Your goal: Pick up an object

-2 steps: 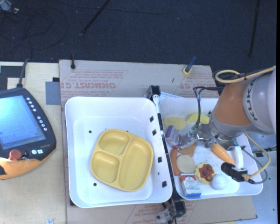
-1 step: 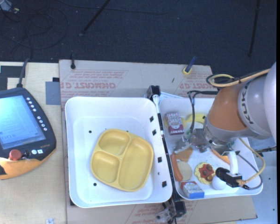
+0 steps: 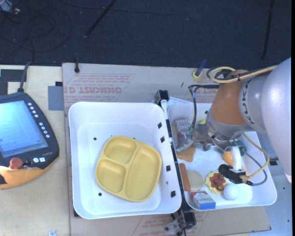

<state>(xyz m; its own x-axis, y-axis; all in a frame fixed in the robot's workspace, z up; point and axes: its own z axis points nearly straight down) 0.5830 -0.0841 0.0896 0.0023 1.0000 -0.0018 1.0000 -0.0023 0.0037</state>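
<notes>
Objects for picking sit in the right bin [image 3: 270, 193], a jumble under and around the arm, w/ none singled out as far as we can see. Near the arm's wrist we make out a tan, wedge-shaped piece [image 3: 187, 154] just beside the divider side of the bin, and a small orange item [image 3: 228, 157] to its right. Toward the front of the bin we see a brown sausage-like stick [image 3: 185, 176] lying lengthwise, a pale round disc [image 3: 195, 181] touching it, a red-and-yellow round piece [image 3: 217, 181], a white ball [image 3: 231, 192] just beside that, and a small blue-and-red box [image 3: 202, 199] at the front edge. The gripper [image 3: 202, 137] is down over the back-middle of this bin, approx above the tan wedge; its claw is hidden by the wrist and cables, so we can't tell its state. The orange band [image 3: 227, 102] sits above it. The left bin [image 3: 83, 127] holds a yellow divided plate [image 3: 129, 167] w/ three compartments. Left of the bins, on the bench [image 3: 39, 191], lies a teach pendant [image 3: 17, 136] w/ a lit screen.
</notes>
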